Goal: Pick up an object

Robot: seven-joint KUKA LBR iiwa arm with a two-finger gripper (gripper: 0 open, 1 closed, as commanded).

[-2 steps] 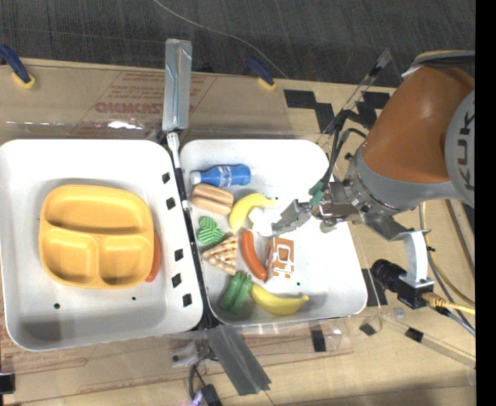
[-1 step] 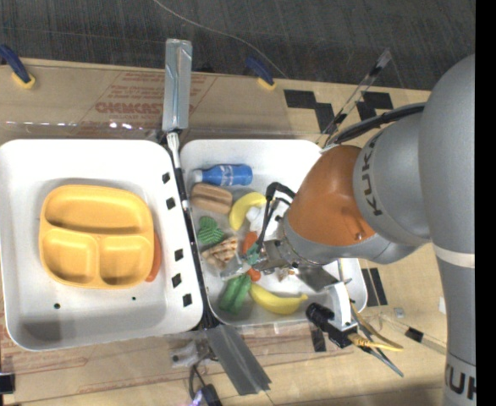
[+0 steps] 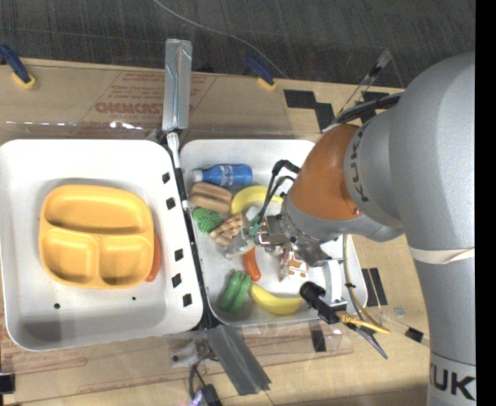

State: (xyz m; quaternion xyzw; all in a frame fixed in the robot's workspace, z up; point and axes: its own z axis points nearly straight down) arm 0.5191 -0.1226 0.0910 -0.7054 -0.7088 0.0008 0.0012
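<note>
- Jaws: my gripper (image 3: 269,242) sits low in the right bin (image 3: 231,152); can't tell whether they're apart or together.
- Nearest: toy banana (image 3: 275,301), light, stiff, slick plastic; best taken across its middle.
- Beside it: green toy (image 3: 235,290), orange carrot (image 3: 251,266).
- Farther: hot dog (image 3: 211,197), blue bottle (image 3: 228,174).
- Left bin (image 3: 19,227): yellow divided tray (image 3: 97,235).

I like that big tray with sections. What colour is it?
The tray is yellow, lying in the left bin, seen in the camera view.
</note>
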